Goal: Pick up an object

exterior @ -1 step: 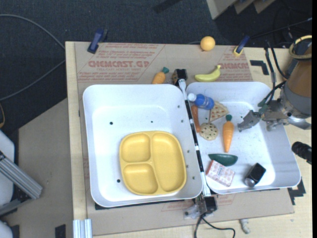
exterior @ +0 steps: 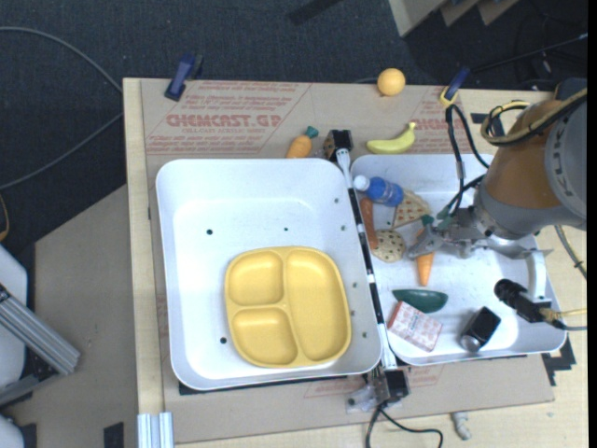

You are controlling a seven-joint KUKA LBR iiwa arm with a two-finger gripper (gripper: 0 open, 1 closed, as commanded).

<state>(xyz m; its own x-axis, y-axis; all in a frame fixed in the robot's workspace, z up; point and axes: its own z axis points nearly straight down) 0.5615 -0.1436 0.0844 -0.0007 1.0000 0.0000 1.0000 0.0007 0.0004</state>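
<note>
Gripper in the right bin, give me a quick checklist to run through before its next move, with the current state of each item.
1. gripper is down inside the right bin: ok.
2. A target lies close: the orange carrot sits just below the fingertips: ok.
3. Something is already held between the fingers: cannot tell, the wrist hides them.
4. Room around the target: not ok, the cracker and blue-capped bottle crowd that corner.
5. Drop spot ready: the yellow divided plate lies flat in the left bin: ok.
</note>
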